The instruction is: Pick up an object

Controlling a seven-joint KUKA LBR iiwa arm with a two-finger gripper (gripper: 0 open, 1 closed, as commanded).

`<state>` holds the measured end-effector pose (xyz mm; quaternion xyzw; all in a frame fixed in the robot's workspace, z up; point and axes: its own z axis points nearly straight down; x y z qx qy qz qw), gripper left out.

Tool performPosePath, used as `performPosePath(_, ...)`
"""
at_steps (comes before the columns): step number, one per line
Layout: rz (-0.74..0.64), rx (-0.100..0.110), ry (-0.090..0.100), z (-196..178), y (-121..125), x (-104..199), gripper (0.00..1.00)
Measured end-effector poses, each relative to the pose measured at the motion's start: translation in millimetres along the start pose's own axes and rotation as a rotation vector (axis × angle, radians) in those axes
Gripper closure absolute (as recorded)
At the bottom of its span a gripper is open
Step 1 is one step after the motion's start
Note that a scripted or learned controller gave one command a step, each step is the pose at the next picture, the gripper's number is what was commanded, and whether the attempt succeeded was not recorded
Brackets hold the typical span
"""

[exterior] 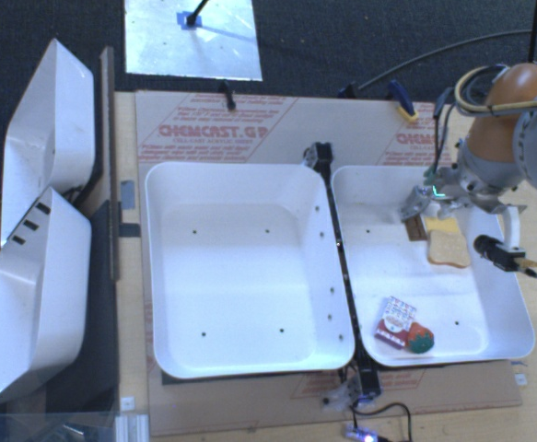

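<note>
A toast-shaped object (448, 247), pale tan with a darker crust edge, lies flat in the right bin (379, 274), toward that bin's far right part. The gripper (425, 212) sits just beside the toast's upper left corner, low over the bin floor; a dark brown piece shows at its tip, touching or overlapping the toast's edge, and whether that piece belongs to the toast or is a separate thing cannot be told. Whether the gripper is parted or closed cannot be told either, nor whether it grips anything.

Nearer the camera than the toast, well apart from it, a small red-and-white packet (396, 321) lies on the bin floor, with a red strawberry-like toy (420, 339) touching its right side. Neither stands between the gripper and the toast.

A black cylindrical part (495, 250) on the arm (512, 136) hangs just right of the toast, above the bin's right wall. Left of the toast's bin, the left bin (240, 265) sits alongside, the two rims meeting at a dark clamp (321, 155).
</note>
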<state>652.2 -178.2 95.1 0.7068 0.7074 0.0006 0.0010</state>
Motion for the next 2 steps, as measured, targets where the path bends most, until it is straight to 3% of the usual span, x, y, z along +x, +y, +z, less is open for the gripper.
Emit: performPosePath(2, 0.075, 0.001, 0.000, 11, -11, 70, 0.00)
